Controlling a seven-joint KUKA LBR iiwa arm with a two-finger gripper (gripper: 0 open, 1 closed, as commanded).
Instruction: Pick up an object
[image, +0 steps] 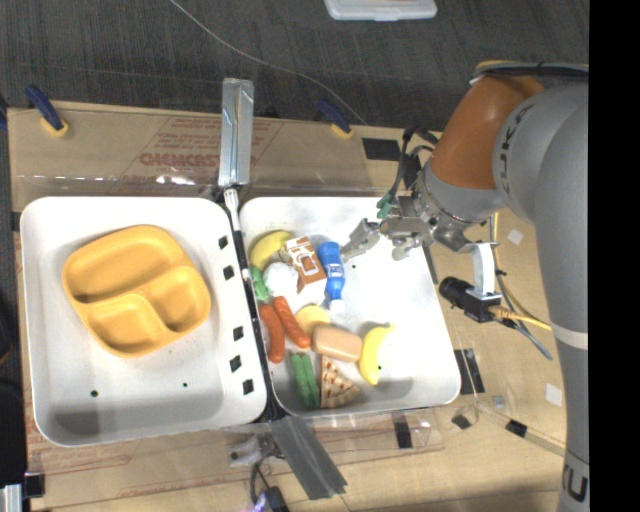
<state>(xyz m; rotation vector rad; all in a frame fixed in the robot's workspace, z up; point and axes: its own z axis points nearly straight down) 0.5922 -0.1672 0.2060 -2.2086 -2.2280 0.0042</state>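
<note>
1. I see the end effector (383, 238) at the far right edge of the right bin (400, 310), hanging from the grey arm (545, 200) with its orange band (478, 130). Its two fingers stand apart, one reaching left over the bin, with nothing between them.
2. The things to pick lie heaped along the left side of the right bin. At the far end sits a yellow lemon-like piece (268, 246), and beside it a small orange and white carton (303, 262); its print is too small for me to read.
3. A blue toy piece (333, 270) lies just right of the carton, nearest the open fingers but apart from them.
4. Nearer, I make out orange carrot-like sticks (280, 325), a green piece (303, 378), a tan bun shape (338, 343), a banana (373, 353) and a pizza slice (338, 385), all touching or crowded together.
5. The left bin (50, 400) holds a yellow divided tray (137, 288), lying flat.
6. On the tabletop behind the bins lies a cardboard sheet (150, 150) with faint red printing; I cannot read the letters with confidence.
7. A metal bracket (236, 130) stands at the far end of the seam between the bins.
</note>
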